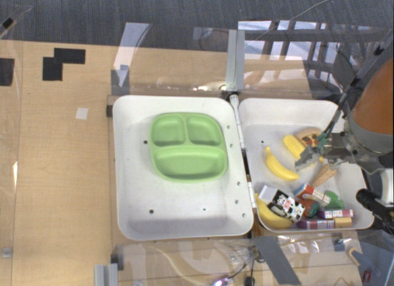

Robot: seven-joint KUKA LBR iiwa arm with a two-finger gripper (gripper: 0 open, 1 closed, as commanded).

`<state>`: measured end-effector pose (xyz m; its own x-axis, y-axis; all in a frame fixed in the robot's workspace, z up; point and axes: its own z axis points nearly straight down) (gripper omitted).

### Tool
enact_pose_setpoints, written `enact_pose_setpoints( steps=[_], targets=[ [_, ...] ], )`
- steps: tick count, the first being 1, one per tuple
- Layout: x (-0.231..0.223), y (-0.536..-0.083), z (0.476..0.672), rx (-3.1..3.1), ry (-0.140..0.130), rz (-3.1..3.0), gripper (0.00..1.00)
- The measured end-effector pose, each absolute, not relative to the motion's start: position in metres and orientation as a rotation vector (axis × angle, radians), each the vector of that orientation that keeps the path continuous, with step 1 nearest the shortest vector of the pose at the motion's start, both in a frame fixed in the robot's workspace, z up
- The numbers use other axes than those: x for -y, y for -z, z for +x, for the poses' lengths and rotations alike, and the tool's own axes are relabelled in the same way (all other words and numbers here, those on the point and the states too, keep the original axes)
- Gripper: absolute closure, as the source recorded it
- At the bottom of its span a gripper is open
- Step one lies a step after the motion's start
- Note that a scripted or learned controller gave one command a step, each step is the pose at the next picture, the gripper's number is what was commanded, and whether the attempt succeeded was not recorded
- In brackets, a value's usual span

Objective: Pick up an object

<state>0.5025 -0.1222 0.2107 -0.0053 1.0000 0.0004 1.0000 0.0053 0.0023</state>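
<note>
Yellow banana (278, 166) lies just left of the gripper (309, 157), whose fingers look spread and empty; best descend centred, straddling its curve.

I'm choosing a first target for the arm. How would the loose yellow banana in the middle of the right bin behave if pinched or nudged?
The banana looks smooth and glossy, so it may slip. Its curved shape suggests it would pivot or slide on the bin floor if nudged. It lies apart from the clutter, so the pincer beside it probably has room.
</note>
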Motion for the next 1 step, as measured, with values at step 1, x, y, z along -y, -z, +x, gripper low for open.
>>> enact_pose_setpoints(
  steps=[1],
  targets=[
    [0.1006,-0.0927,0.5209,-2.281,-0.011,2.148,0.0]
  ],
)
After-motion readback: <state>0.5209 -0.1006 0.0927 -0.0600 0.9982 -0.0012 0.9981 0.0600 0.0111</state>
